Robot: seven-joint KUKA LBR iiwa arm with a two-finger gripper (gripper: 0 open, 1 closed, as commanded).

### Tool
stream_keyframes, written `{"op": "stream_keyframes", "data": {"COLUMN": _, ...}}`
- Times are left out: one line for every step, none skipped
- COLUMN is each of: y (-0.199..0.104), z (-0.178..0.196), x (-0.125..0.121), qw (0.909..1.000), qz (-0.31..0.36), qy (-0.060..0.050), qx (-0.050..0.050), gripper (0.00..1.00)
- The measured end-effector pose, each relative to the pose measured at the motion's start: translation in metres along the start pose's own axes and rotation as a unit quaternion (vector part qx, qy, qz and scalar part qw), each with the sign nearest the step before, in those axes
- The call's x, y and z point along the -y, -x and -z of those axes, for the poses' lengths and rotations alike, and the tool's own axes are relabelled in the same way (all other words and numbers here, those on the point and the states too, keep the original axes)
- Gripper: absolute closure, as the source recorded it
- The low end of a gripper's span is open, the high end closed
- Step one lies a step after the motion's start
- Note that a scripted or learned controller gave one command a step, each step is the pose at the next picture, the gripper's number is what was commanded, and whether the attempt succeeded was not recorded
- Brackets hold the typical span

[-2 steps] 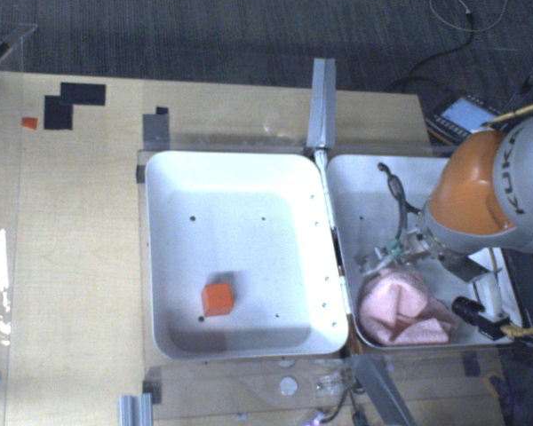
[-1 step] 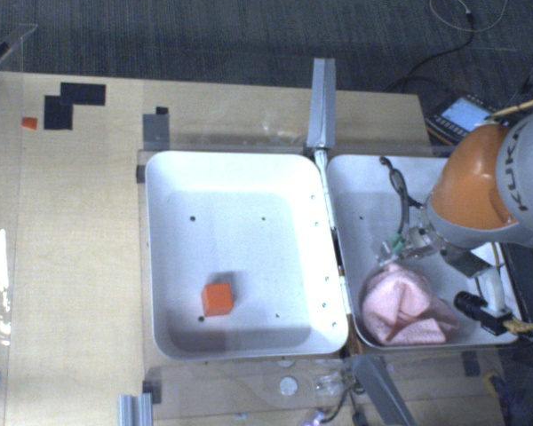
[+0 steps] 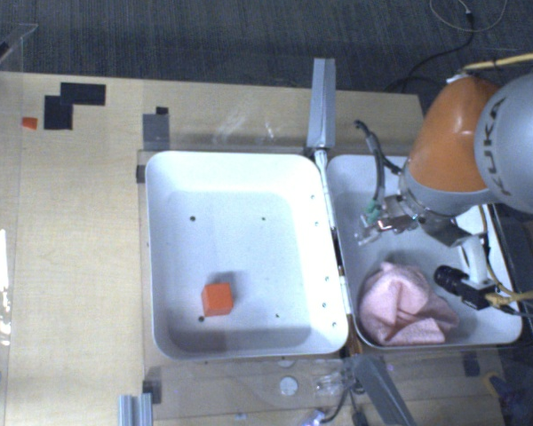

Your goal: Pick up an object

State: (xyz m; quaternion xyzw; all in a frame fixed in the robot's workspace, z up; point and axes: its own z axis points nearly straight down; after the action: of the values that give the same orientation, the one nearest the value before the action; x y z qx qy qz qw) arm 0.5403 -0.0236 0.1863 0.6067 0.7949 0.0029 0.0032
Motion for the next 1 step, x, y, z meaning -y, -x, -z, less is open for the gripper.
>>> {"op": "stream_keyframes", "data": {"y": 0.0001, "z": -0.0001, "x": 0.0001, "qw": 1.0000, "qz": 0.000, "qy": 0.000, "qx": 0.000, "gripper": 0.00}}
